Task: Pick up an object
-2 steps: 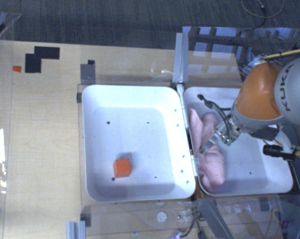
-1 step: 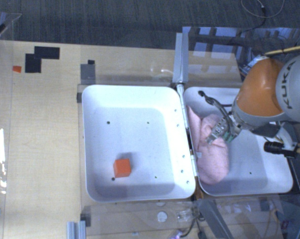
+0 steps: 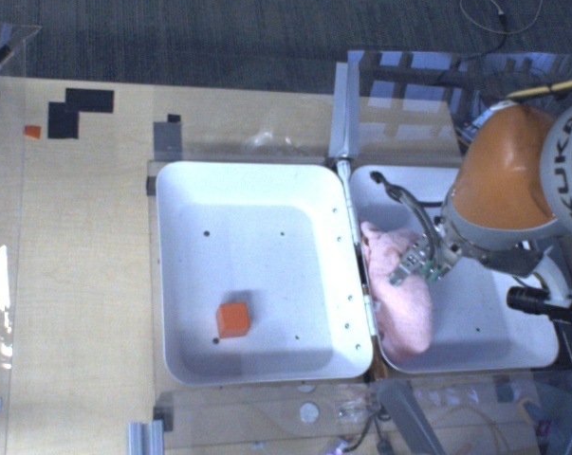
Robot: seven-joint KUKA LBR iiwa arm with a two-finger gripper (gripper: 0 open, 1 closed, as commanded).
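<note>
Down along the left side of the right bin (image 3: pixel 542 354) lies a soft pink thing (image 3: pixel 396 292), maybe a cloth or a plush toy. It is long and lumpy, and it runs from the upper part of the bin down to the bottom left corner. It rests close to the wall between the two bins. The hand (image 3: pixel 416 265) is just over the upper middle of the pink thing, at its right edge. It is small and has green bits on it. It may be touching the pink thing, but the view is too blurry to be sure, and nobody could tell if the hand is wide or closed. The arm (image 3: pixel 513 173) comes in from the right. It has a big round orange part and a grey part with black letters. A dark cable loops from the arm toward the hand. Over in the left bin (image 3: pixel 186 197) sits a little orange block (image 3: pixel 233 319), low and a bit to the left, far from the hand. Both bins sit side by side on the light wood desk (image 3: pixel 67 282).
</note>
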